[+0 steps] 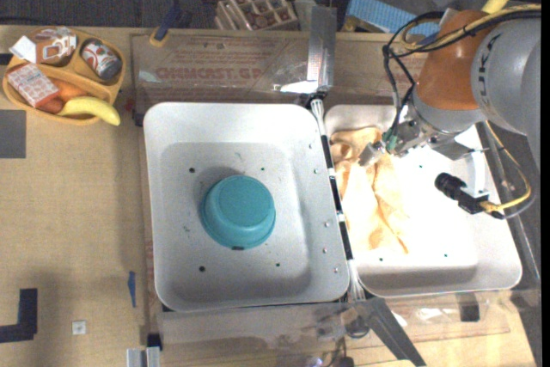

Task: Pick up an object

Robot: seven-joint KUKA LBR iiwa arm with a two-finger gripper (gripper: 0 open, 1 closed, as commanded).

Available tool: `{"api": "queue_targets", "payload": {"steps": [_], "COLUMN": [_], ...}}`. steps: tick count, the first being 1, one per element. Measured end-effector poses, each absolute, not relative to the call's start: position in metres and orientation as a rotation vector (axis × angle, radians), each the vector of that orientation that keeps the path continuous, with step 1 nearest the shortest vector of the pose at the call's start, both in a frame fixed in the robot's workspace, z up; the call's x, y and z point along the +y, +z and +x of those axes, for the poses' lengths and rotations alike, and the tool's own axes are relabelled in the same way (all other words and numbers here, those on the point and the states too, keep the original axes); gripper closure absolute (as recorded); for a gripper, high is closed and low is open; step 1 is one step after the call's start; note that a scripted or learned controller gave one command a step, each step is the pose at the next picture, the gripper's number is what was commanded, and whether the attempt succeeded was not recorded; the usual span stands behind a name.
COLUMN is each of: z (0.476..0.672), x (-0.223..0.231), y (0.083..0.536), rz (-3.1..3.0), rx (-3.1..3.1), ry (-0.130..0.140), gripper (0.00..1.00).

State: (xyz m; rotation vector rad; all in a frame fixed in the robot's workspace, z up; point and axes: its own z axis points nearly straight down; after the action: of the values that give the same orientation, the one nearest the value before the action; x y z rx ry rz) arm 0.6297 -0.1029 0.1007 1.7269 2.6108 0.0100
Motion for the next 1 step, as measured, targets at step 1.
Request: {"api": "queue_targets", "payload": {"steps": [1], "z": [0.5459], "x": [-0.0998], "y": [0.0891], "rz": [1.670], "rx": [2.652], "ry": [0.007], "gripper": [0.00]}}
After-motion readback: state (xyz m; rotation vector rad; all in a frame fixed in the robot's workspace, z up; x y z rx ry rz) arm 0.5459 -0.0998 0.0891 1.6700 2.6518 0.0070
